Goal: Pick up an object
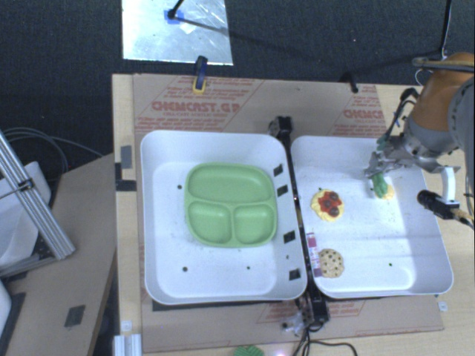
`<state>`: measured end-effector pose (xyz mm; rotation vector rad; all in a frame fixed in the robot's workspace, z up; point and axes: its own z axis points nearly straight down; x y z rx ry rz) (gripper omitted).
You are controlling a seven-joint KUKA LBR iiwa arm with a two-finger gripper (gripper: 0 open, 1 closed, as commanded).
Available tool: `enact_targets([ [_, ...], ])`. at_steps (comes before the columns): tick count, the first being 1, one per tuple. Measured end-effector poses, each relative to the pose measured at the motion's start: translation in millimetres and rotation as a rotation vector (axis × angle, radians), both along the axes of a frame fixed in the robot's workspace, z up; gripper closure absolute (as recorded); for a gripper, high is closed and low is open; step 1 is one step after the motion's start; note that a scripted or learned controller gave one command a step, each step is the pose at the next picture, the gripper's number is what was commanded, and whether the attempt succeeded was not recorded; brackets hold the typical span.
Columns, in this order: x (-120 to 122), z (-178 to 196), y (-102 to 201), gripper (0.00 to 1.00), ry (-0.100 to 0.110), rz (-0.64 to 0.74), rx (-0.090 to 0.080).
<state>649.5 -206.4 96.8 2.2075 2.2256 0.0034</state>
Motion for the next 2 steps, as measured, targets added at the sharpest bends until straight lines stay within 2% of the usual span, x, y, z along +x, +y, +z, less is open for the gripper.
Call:
enact_targets([
  [1,-18.2,1.3,58.5,1.00,0.006,0.000,0.005],
  [2,-32.5,65.6,129.3,1.00,0.001,0.003,0.006],
])
